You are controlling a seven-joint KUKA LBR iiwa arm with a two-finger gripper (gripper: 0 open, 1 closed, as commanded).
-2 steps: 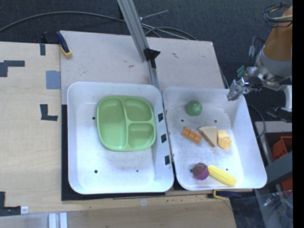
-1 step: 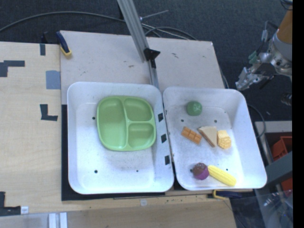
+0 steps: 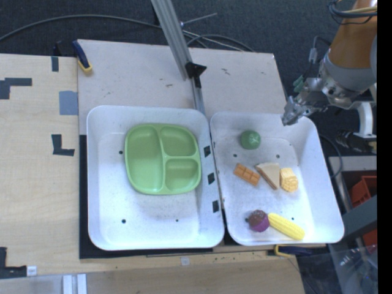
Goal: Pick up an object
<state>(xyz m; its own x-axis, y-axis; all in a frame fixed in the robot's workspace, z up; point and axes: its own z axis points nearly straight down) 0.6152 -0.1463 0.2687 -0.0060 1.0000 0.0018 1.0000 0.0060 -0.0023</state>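
Two white bins side by side on the bench. Left bin (image 3: pixel 104 182): green divided plate (image 3: pixel 163 158), three compartments, sitting flat, slightly above centre of the bin floor. Nothing on the plate.

Right bin (image 3: pixel 321 182), six toy food items:
- green ball (image 3: pixel 250 139), upper middle, alone
- orange waffle-like block (image 3: pixel 247 174), centre-left
- tan wedge (image 3: pixel 267 174), just right of the block, near or touching
- short yellow corn chunk (image 3: pixel 288 179), touching the wedge's right side
- purple round piece (image 3: pixel 258 220), low centre
- long yellow corn cob (image 3: pixel 286 225), lying at a slant, touching the purple piece on its right

Arm in from the right, orange band up top, grey wrist below. Gripper (image 3: pixel 291 114) hanging over the upper right corner of the right bin, at or just above the rim, tilted down-left. Well apart from every item; green ball nearest, off to its left. Nothing visible between the fingers. Finger opening: cannot tell, tip too small and dark against the bench edge.

Grey metal rail (image 3: pixel 171 26) running from top centre down to the gap between the bins.
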